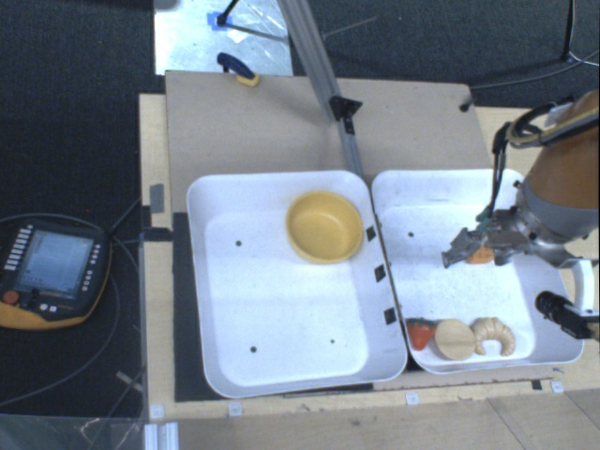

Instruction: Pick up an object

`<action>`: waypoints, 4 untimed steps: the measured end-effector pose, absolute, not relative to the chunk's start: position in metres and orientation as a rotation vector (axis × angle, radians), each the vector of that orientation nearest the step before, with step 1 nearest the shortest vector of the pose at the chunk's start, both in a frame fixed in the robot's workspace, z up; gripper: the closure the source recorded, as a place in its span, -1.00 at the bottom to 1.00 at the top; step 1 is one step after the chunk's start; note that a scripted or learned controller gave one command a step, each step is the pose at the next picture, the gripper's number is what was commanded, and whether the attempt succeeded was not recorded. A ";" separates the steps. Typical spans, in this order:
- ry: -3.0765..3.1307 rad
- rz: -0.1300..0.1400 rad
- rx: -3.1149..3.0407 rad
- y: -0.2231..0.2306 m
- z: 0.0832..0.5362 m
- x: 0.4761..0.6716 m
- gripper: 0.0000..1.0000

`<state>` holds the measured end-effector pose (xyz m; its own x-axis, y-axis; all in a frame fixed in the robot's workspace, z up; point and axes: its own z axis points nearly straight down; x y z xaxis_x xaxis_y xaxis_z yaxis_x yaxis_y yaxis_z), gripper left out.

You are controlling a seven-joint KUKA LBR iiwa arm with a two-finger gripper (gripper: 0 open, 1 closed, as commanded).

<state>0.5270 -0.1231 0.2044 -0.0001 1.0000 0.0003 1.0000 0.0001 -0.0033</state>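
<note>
two shallow white bins stand side by side on the bench. the left white bin (225, 336) carries one thing, a round yellow plastic bowl (324, 226), close to its far edge and near the wall it shares with the other bin. the right white bin (422, 200) carries four things: near its front edge lie in a row one small red piece (421, 334), one round beige disc (455, 339) and one pale curved croissant-shaped toy (496, 335); near the right edge is one small orange object (480, 256). the grey two-finger gripper (473, 248) is down at this orange object, partly covering it. i cannot tell how the gripper is set.
</note>
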 end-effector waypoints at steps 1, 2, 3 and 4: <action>-2.219 0.004 -2.219 -0.118 0.144 0.529 -1.00; -2.219 0.004 -2.219 -0.118 0.092 0.528 -1.00; -2.222 -0.001 -2.222 -0.118 0.104 0.530 1.00; -2.225 -0.004 -2.223 -0.117 0.152 0.540 1.00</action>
<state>0.5403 -0.1167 0.1525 -0.0009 1.0000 -0.0005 1.0000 0.0009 0.0043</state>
